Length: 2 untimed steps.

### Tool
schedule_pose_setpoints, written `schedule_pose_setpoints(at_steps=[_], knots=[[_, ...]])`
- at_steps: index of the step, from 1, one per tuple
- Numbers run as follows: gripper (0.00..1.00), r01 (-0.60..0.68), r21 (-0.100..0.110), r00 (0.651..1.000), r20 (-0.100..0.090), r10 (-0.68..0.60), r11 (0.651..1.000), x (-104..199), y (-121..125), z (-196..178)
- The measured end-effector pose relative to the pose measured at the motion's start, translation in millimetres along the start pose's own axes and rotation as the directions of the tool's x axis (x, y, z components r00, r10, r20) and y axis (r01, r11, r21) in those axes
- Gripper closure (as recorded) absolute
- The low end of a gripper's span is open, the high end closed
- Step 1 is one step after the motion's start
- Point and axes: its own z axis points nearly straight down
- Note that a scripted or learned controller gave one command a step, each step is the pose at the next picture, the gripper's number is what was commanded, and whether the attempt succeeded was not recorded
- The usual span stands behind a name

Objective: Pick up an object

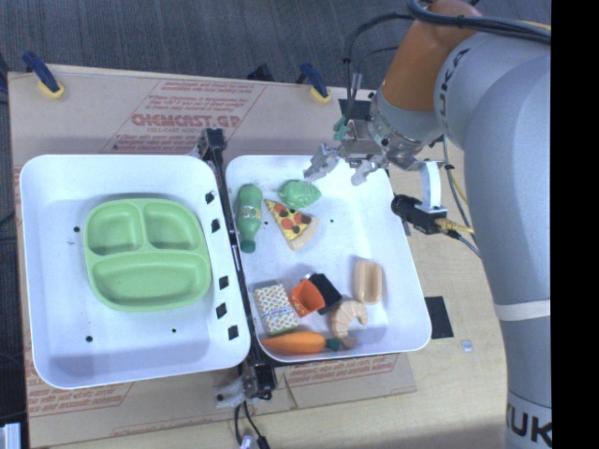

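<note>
At the near rim of the right bin (pixel 412 330), around six o'clock, a carrot (pixel 294 342) was seen, with a croissant (pixel 347 317), an orange piece (pixel 307 297) and a patterned block (pixel 274 307) just behind it. A hot dog bun (pixel 368 281) lay toward four o'clock. Farther back, a pizza slice (pixel 291 221), a green bottle (pixel 248 215) and a green leafy piece (pixel 300 194) were found. Above the far rim, at twelve o'clock, the gripper (pixel 341 166) was held with fingers spread, nothing gripped. A green divided plate (pixel 147 253) was set in the left bin (pixel 37 251).
</note>
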Motion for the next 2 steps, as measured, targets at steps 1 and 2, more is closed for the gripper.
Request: schedule_pose_setpoints(at_steps=[1, 2], knots=[[0.0, 0.087, -0.001, 0.996, 0.007, -0.087, 0.996, 41.0, 0.4, 114.2], [0.0, -0.244, -0.002, 0.97, 0.002, 0.244, 0.97, 46.5, 2.6, 114.5]])
